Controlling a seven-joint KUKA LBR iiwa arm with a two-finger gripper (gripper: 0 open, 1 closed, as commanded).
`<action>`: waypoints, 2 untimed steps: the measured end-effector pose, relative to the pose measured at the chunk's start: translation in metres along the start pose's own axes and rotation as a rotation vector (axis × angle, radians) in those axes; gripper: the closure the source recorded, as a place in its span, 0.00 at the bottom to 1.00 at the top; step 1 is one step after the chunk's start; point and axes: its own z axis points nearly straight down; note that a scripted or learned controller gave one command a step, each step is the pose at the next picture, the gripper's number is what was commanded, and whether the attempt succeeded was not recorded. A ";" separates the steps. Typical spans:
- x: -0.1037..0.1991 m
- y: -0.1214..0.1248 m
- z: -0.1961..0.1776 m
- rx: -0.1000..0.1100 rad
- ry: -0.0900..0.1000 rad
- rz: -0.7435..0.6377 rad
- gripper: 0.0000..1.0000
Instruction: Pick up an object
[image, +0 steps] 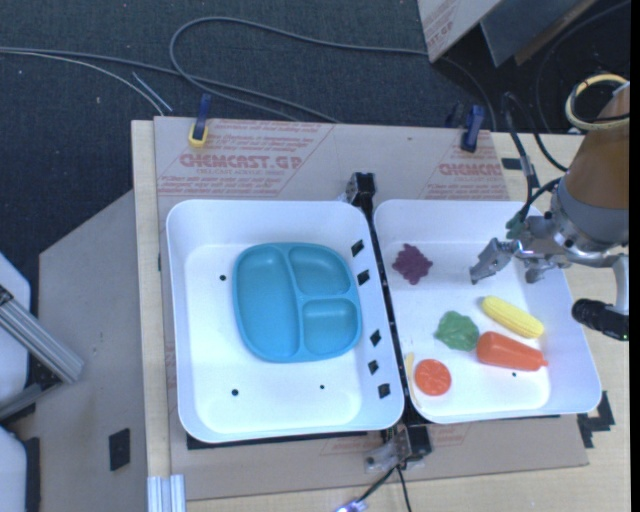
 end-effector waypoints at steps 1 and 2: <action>0.006 0.003 0.045 0.005 0.001 0.000 0.00; 0.002 0.000 0.089 0.005 0.001 0.001 0.00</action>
